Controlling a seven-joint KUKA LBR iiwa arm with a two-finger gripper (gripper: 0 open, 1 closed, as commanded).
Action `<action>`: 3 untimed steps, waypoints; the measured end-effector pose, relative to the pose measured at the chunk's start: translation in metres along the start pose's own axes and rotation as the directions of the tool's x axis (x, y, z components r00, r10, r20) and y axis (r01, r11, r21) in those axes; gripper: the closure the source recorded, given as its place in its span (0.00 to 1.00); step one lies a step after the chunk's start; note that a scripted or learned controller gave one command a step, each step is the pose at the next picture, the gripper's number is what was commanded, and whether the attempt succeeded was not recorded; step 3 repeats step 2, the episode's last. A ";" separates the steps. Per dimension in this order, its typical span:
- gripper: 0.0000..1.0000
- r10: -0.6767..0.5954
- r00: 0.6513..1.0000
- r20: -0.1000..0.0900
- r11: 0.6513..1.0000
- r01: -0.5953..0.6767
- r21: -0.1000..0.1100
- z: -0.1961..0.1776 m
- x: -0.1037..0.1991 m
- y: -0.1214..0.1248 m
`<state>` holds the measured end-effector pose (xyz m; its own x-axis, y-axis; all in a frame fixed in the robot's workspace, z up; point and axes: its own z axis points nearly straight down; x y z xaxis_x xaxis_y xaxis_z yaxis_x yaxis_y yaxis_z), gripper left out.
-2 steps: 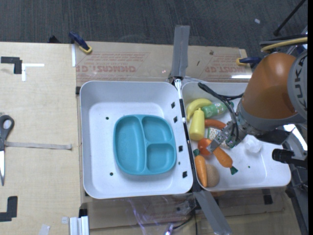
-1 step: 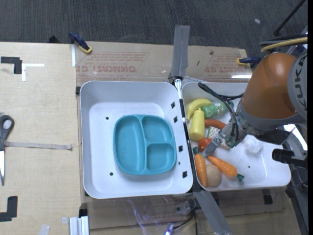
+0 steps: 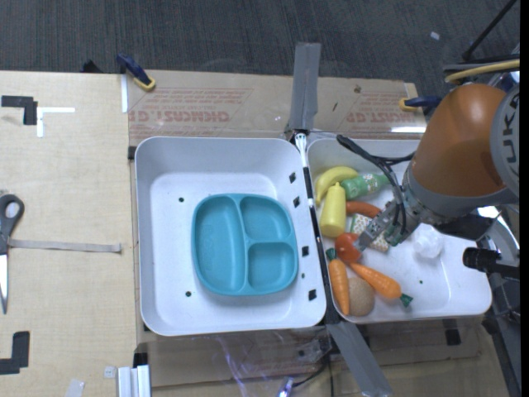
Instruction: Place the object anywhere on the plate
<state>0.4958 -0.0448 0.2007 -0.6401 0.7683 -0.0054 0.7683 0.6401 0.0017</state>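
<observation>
A blue three-compartment plate lies in the left bin with nothing on it. In the right bin lies a heap of toy food: a banana, a yellow bottle, a green item, a red piece, two carrots and a brown potato. My gripper is down in the right bin among this heap, just right of the yellow bottle and above the red piece. A small pale speckled item sits at its tip.
A white crumpled piece lies right of the gripper. The arm's orange band hangs over the right bin's far side. The divider between the bins stands between gripper and plate. Scissors lie on the bench at far left.
</observation>
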 end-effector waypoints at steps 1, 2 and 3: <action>1.00 -0.153 0.988 -0.002 0.988 0.153 -0.001 -0.029 0.061 0.030; 0.00 -0.153 0.988 -0.002 0.988 0.153 -0.001 -0.029 0.061 0.029; 0.00 -0.153 0.988 -0.002 0.988 0.153 -0.001 -0.029 0.061 0.029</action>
